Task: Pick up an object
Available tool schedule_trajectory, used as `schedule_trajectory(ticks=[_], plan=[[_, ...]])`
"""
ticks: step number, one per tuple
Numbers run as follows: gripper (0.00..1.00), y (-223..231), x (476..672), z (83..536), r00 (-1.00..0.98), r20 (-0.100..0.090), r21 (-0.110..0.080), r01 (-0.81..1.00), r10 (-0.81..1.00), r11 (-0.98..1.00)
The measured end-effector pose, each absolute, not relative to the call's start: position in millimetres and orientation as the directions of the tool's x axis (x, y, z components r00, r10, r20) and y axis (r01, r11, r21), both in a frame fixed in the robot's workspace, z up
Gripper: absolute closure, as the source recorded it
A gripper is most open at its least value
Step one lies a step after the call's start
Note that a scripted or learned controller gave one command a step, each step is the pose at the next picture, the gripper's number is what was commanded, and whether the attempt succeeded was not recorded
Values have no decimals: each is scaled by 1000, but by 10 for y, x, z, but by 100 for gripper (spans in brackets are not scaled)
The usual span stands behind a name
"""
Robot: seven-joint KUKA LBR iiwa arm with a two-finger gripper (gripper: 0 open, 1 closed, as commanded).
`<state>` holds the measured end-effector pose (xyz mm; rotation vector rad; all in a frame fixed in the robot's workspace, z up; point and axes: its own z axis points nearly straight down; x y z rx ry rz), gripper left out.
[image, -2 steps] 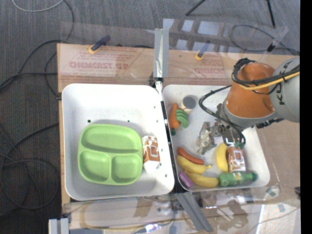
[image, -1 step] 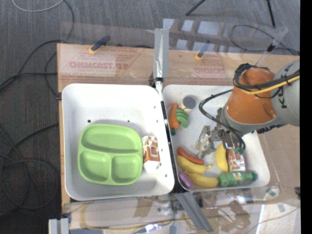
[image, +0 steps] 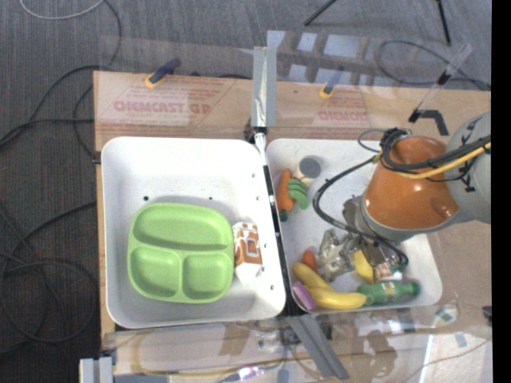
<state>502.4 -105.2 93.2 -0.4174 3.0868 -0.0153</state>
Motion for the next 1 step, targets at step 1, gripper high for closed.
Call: schedule_trajectory(ticks=[1], plan=[[100,-617,5379,1934,-987,-3,1,-160,-160,987]])
